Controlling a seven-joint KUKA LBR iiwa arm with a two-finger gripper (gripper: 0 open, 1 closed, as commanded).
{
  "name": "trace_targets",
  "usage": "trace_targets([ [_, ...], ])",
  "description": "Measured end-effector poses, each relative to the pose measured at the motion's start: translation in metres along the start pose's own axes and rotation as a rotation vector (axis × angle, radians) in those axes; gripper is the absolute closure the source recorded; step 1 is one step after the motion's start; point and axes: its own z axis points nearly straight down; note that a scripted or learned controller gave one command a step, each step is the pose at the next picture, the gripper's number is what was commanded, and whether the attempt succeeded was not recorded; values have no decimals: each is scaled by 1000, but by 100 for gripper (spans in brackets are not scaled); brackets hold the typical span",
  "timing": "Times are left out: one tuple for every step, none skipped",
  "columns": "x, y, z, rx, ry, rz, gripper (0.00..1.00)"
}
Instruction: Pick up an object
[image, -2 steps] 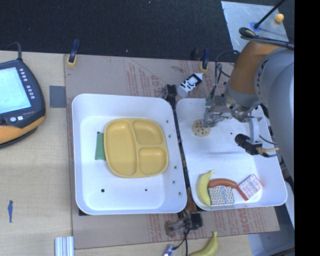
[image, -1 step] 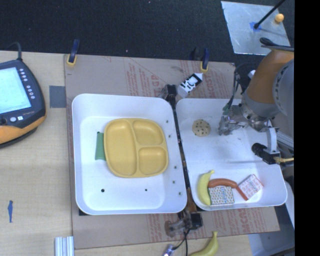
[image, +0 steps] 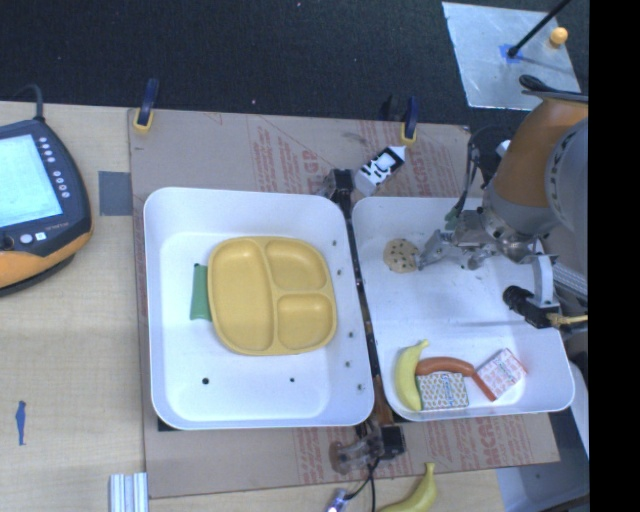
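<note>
The gripper (image: 452, 250) hangs low over the top part of the right bin (image: 560, 395), its 2 fingers spread apart with nothing between them, and the round cookie (image: 400, 255) lies just beside it on the left, near the wall shared with the left bin (image: 160, 300). The middle of the right bin's floor is bare and open. Along its bottom edge lie a banana (image: 406, 372) standing nearly straight up and down, a sausage (image: 447, 366) lying sideways, a small square packet (image: 442, 391) and a red and white packet (image: 500, 373), while the yellow tray (image: 270, 295) takes up the middle of the left bin.

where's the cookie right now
The cookie lies in the right bin, near its upper-left corner, just left of the gripper.
</note>
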Motion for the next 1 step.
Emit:
trace_targets([
  [33,-82,1,1,-1,-2,0],
])
